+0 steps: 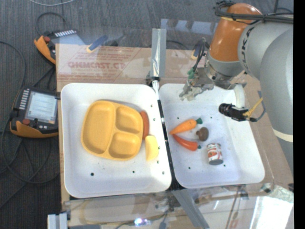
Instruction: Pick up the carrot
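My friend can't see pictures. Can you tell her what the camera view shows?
A robot's gripper hovers over the far edge of the right bin, away from the carrot lying there. The left bin holds a yellow tray.

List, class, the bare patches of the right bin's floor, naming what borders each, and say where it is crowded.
Right bin: bare floor lies along the front wall below the can, and at the right past the can. The back left, between the gripper and the carrot, is also bare. The middle is crowded: carrot, red pepper, brown lump and can sit close together.
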You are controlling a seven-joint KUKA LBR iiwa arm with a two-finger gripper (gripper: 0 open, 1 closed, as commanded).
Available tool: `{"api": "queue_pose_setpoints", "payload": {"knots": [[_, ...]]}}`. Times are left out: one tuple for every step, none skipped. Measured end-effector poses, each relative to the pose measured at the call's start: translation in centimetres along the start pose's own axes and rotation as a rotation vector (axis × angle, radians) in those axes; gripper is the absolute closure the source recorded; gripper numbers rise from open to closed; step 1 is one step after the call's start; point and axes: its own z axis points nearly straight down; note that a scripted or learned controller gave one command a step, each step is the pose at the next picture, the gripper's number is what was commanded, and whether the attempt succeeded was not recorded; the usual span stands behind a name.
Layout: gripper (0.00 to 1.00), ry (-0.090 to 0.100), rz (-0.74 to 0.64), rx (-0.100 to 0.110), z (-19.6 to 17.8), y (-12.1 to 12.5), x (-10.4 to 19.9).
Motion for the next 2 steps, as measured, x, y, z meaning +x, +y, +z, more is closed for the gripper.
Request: {"api": "queue_pose_setpoints", "payload": {"knots": [[1.0, 0.001, 0.08, 0.002, 0.1, -4.4, 5.9], [1.0, -0.001, 0.422, 0.004, 0.1, -9.6, 2.4]]}}
